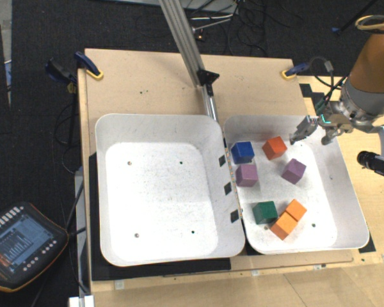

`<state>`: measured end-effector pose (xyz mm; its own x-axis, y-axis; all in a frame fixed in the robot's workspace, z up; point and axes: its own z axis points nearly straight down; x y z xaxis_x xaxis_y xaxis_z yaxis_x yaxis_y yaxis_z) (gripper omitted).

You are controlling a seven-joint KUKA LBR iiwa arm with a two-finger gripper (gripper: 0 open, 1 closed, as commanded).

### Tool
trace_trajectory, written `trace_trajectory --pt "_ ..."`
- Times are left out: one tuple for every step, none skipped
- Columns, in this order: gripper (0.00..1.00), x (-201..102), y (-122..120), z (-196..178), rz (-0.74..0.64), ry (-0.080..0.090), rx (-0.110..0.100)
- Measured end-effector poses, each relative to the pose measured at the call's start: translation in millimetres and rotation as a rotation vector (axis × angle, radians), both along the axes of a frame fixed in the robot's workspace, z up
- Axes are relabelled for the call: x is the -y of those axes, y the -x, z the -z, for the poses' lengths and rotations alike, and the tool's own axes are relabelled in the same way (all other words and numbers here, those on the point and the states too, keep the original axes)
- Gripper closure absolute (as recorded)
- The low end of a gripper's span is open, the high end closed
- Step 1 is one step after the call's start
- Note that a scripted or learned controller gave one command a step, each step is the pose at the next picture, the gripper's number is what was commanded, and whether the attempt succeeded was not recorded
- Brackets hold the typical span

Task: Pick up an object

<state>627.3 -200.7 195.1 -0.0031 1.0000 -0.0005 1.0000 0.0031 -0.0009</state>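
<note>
The right bin (345, 197) holds several small blocks. A blue block (242, 151) and an orange block (274, 147) lie near its back. Two purple blocks (246, 174) (294, 171) sit in the middle. A green block (265, 212) and two touching orange blocks (289, 219) lie near the front. My gripper (313, 133) hangs over the bin's back right part, open, its fingers spread with nothing between them. It is to the right of the orange block at the back and apart from it.
The left bin (109, 171) stands beside the right one. A slanted metal pole (182, 34) runs down to the gap between the bins. Clamps (89, 66) sit at the bench's back corners. A teach pendant (19, 245) lies at the lower left, off the bench.
</note>
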Motion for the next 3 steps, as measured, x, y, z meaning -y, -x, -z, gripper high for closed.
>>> trace_trajectory --pt "0.00 0 0 0 0.000 0.000 0.000" --pt "0.00 1 -9 57 0.000 -0.001 -0.004" --pt "0.00 2 -15 75 -0.001 0.005 0.020"
